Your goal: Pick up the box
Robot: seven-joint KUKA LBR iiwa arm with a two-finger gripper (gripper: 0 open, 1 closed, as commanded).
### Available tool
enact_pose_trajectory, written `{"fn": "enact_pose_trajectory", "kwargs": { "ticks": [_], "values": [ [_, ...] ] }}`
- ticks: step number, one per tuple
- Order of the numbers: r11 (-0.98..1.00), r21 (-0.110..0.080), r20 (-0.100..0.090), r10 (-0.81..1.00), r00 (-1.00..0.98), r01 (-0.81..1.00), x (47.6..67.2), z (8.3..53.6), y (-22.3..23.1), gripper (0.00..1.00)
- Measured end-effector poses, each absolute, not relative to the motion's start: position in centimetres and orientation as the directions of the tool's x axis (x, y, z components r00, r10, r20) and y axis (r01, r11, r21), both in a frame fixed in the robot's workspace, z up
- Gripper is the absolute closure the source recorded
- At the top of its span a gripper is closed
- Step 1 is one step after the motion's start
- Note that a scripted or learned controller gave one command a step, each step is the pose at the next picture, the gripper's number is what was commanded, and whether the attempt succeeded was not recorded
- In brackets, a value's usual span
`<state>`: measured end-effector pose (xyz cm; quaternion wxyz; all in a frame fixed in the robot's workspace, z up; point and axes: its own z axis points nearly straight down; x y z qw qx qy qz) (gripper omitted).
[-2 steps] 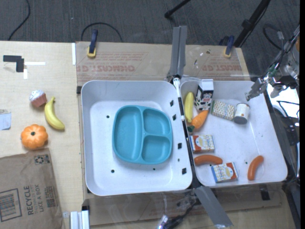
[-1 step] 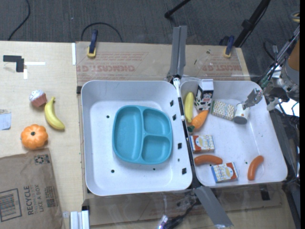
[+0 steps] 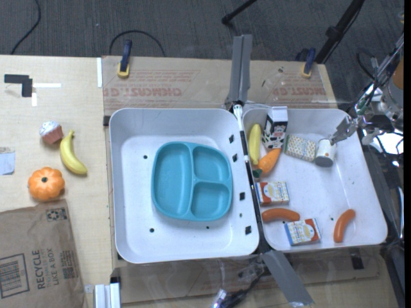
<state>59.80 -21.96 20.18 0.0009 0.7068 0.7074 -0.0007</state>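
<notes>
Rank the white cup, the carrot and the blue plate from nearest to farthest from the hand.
From the hand at the right bin's upper right:
1. White cup, just beside it.
2. Carrot, by the right bin's left wall.
3. Blue plate, in the left bin.

Dark grey carpet (image 3: 160, 11) covers the floor along the top, crossed by black cables (image 3: 26, 18) and the dark legs of a stand (image 3: 257, 2); below it lies a pale wooden bench top (image 3: 58, 108), with brown cardboard sheeting (image 3: 173, 82) clamped at its far edge by two blue-and-yellow clamps (image 3: 124, 59); a grey metal bar (image 3: 241, 69) runs down the middle; a cardboard box printed "RECYCLE" (image 3: 38, 255) sits at the lower left; the light is even and soft.
</notes>
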Motion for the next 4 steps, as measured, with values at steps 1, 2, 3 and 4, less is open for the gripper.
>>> {"fn": "enact_pose_trajectory", "kwargs": {
  "ticks": [1,2,3,4],
  "values": [
    [-0.388,-0.003,-0.001,0.922,0.388,0.922,54.6,19.0,-22.2,0.0],
    [-0.413,-0.003,-0.001,0.911,0.413,0.911,47.7,18.5,-17.2,0.0],
    [-0.506,-0.006,-0.002,0.862,0.506,0.862,47.6,10.7,-14.6,0.0],
    [-0.558,-0.003,-0.001,0.83,0.558,0.83,47.7,12.5,-15.6,0.0]
  ]
}}
